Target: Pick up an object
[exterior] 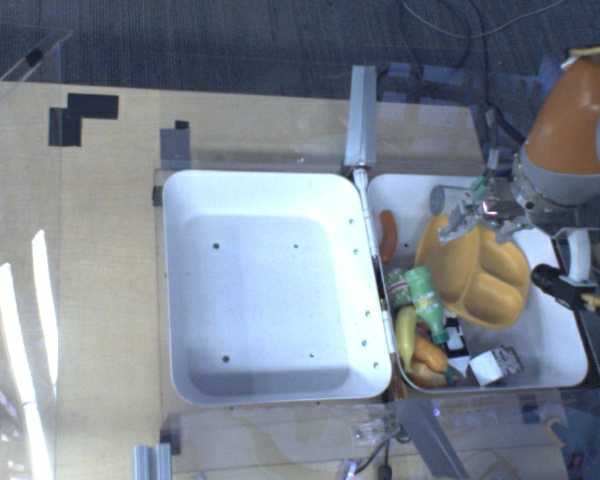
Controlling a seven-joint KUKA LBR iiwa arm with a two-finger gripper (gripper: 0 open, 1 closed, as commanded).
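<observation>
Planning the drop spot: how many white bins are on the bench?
2. The left bin sits at the view's centre; the right bin lies beside it, holding a pile of objects under the hand.

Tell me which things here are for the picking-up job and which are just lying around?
For the job:
- end effector
- yellow pepper toy
- sausage
- banana
- green packet
- right bin

Just lying about:
- left bin
- black tape marks
- cable
</observation>
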